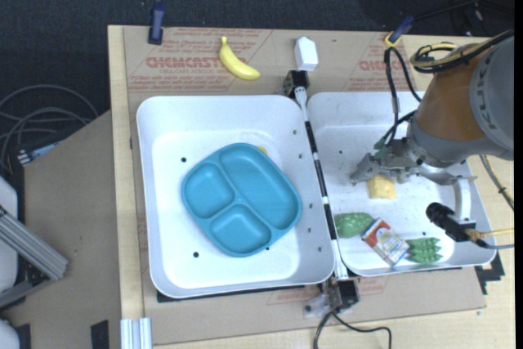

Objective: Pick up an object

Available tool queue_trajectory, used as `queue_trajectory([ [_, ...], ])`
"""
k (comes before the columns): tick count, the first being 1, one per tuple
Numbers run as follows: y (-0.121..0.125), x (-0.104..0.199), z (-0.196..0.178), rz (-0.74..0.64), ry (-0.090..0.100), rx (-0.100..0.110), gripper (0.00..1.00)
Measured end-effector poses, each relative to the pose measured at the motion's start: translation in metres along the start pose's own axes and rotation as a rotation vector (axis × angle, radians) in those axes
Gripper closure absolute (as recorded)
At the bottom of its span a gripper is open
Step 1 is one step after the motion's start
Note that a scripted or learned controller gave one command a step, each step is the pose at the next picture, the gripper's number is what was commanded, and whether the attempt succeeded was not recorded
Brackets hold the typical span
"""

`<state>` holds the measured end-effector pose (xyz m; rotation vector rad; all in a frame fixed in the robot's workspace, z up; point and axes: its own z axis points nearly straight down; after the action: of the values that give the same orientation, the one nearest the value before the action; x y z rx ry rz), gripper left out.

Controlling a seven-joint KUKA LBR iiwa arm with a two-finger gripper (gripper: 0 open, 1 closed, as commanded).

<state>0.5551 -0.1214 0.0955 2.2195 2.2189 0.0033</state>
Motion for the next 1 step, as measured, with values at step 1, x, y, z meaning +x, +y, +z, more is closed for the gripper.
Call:
queue_trajectory([
  [1, 0.0005, 0.0001, -0.01, 0.001, -0.001, -0.002, 1.0],
])
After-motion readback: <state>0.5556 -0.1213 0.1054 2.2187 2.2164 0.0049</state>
